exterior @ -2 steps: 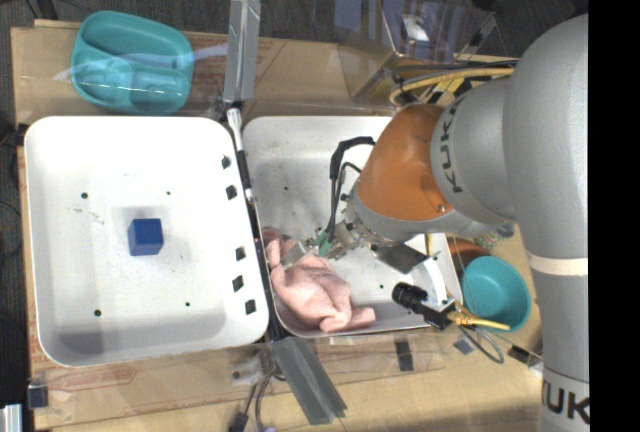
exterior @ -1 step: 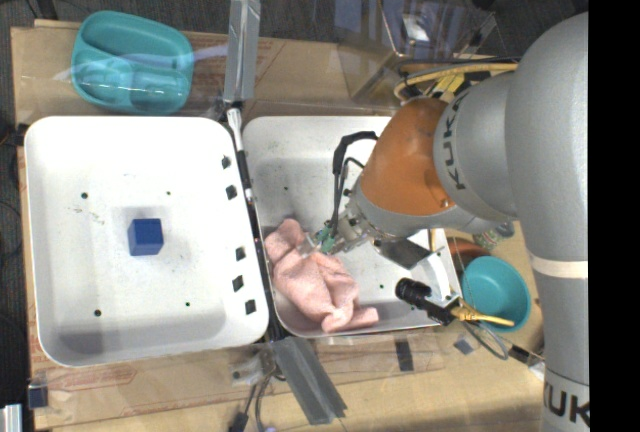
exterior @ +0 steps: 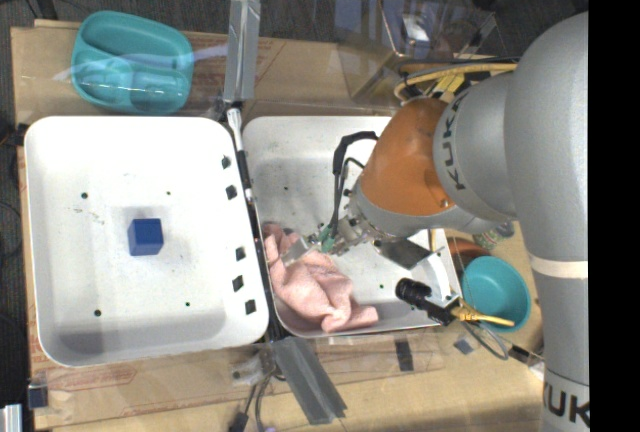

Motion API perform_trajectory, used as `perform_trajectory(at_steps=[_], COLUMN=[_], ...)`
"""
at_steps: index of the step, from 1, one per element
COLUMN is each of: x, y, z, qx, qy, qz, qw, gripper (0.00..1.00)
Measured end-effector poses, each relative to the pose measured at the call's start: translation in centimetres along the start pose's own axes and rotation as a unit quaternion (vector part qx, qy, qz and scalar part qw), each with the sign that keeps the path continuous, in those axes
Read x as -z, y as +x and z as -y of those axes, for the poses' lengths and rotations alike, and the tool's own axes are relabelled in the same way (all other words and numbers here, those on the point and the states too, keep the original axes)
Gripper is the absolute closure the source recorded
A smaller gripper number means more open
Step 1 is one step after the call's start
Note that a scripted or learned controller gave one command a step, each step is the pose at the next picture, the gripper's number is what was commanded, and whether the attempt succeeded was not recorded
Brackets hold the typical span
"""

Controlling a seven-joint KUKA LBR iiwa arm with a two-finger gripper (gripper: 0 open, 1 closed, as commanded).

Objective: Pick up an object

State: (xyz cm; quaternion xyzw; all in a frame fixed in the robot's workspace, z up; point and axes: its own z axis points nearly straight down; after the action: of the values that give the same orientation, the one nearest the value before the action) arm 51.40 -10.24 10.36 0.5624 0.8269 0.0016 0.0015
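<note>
View from above of a bench with 2 shallow white bins side by side. At the far left, outside the bins, a translucent teal plastic container (exterior: 130,65) with rounded edges lies on the bench. The smooth white plastic left bin (exterior: 60,220) holds 1 thing: a small blue cube (exterior: 146,236), hard-edged and matte, alone near the middle and well apart from the robot.

The white right bin (exterior: 290,160) holds a crumpled pale pink cloth (exterior: 315,292), soft and bunched into folds against the bin's lower left corner. The gripper (exterior: 322,242) sits low at the cloth's upper edge, touching or just above it; whether it is released or clenched cannot be told from this angle, and no cloth shows lifted in it. The grey arm (exterior: 520,150), smooth and rounded with a glossy orange band (exterior: 405,170), reaches in from the right. A round teal plastic bowl (exterior: 495,292) sits outside the bin at the right.

The step in hand looks like the approach to grasping the cloth. The next move likely calls for closing on a raised fold, since limp fabric slips easily, then lifting straight up
</note>
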Motion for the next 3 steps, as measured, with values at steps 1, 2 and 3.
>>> perform_trajectory(at_steps=[1, 2, 3], x=[-1.0, 0.0, 0.0], y=[0.4, 0.4, 0.4], z=[-0.2, -0.4, -0.3], qx=[-0.066, -0.063, -0.063], qy=[0.002, 0.001, 0.001], qz=[-0.001, 0.0, 0.0], qw=[0.9978, 0.998, 0.998], gripper=[0.0, 1.0, 0.0])
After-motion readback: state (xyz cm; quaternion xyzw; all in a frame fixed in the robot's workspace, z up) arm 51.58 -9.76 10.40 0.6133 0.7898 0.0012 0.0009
